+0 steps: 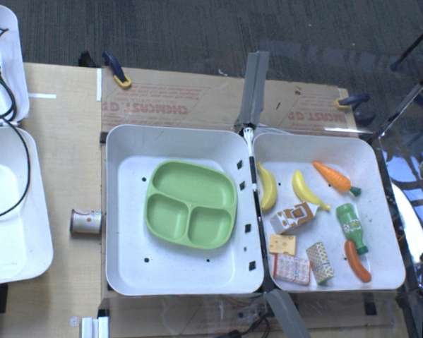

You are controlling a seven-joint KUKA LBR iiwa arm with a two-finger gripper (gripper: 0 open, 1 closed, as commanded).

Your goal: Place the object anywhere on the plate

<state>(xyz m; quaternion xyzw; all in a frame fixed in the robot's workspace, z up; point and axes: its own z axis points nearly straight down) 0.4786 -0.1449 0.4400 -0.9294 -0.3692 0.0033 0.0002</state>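
White left bin with green three-compartment plate, upright.

The green plate lies open from above, while toys crowd the right bin closely together.

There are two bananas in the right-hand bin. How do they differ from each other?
The left banana lies against the bin's left wall, running nearly straight up and down the view; the right banana lies further into the bin, slanting down toward the right. The left banana looks thicker and paler yellow; the right banana looks slimmer and brighter. Both are curved yellow toy bananas in the right bin, lying apart from each other.
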